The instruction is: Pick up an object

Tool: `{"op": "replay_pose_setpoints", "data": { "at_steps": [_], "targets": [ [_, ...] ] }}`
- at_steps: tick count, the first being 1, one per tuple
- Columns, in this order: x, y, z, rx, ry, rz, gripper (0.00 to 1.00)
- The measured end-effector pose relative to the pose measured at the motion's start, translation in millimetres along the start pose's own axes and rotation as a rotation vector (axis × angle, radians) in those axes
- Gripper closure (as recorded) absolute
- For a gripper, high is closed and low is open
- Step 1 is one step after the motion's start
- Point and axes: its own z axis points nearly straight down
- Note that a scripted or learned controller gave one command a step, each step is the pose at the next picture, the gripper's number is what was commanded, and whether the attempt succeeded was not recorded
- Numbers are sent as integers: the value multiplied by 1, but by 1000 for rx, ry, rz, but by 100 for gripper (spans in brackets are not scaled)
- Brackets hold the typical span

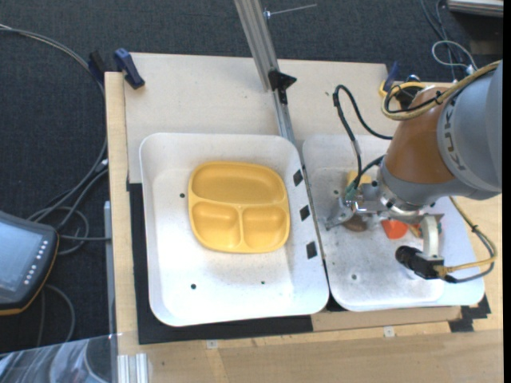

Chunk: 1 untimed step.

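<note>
Yellow plastic plate (239, 207) with three compartments sat pretty much dead centre in the left white bin (164, 294), all by itself. Over in the right white bin (375, 290), the grey arm with the orange band (435, 146) was hunched low, and its gripper (351, 214) was down near the bin floor, close to the bin's left wall. Couldn't tell how its jaws stood from this angle, honestly. A small orange object (394, 229) lay just beside the wrist, partly hidden, with a brownish thing (356, 224) right under the gripper.
</note>
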Motion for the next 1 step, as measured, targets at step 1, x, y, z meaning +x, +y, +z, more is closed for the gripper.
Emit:
{"op": "replay_pose_setpoints", "data": {
  "at_steps": [1],
  "targets": [
    [0, 3, 6, -13, -2, -1, 0]
  ]
}}
